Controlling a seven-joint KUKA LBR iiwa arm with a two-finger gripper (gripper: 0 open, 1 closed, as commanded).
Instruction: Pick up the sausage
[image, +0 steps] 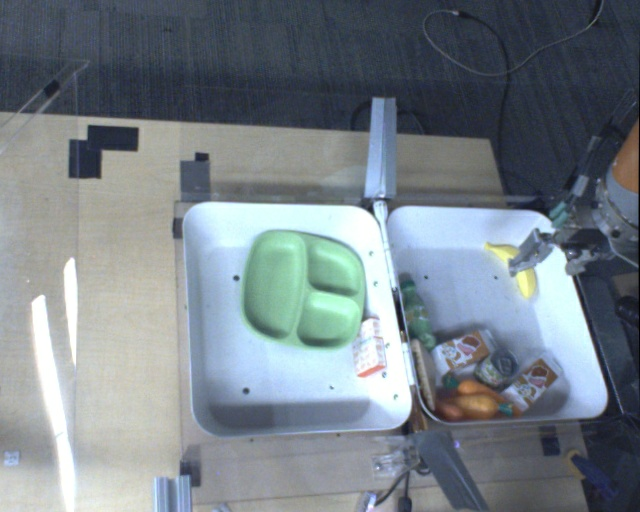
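**At the right bin's far rim, the gripper is well short of the sausage**

In the right bin (560, 330), the sausage (470, 406) lies in the near left corner, a brown-orange piece low in a small heap. A carrot-like orange piece (468, 385) sits just behind it, a can (497, 368) and two small cartons (463, 351) crowd close on its right, and the bin wall is just beside it on the left. The gripper (545, 245) hangs at the far right corner, above a yellow banana (522, 268), well apart from the heap.

To do this step well, the arm probably needs to travel across the bin toward the near left corner and come down straight over the sausage's middle, with the fingers set across its short width so they slip between it and its neighbours. The wall and the carton leave little room, so a shallow or skewed approach risks nudging the pile or closing on the wrong piece.

The gripper's fingers look parted, a moderate gap between them, and nothing sits between them. Whether a fingertip touches the banana cannot be told.
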